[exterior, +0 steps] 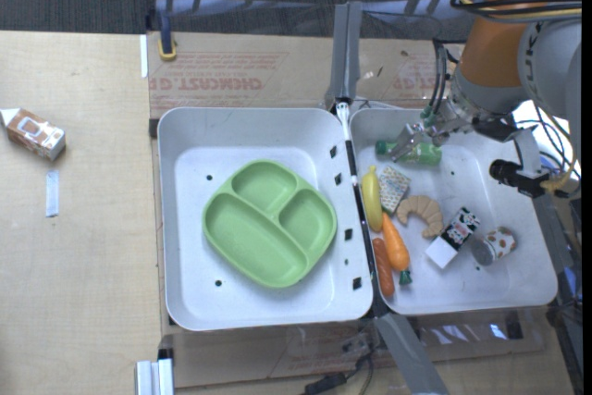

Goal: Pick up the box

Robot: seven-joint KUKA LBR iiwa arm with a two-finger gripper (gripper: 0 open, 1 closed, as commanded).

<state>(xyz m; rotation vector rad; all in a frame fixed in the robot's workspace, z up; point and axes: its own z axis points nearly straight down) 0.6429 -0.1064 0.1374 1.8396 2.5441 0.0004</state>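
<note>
The box [453,238] is small, white with black cow patches, and lies tilted in the right bin [518,291], toward its front right. My gripper [433,123] hangs at the back of that bin, just above a green bottle [413,152] lying on its side. It stands well behind the box and slightly to its left. The orange-banded wrist [499,32] rises above it at the upper right.
Around the box lie a croissant [425,213], a checked cracker [394,188], a banana [371,199], a carrot [395,243] and a small can [492,246]. The left bin [185,291] holds a green divided plate [269,223]. An orange carton [35,134] lies on the bench at far left.
</note>
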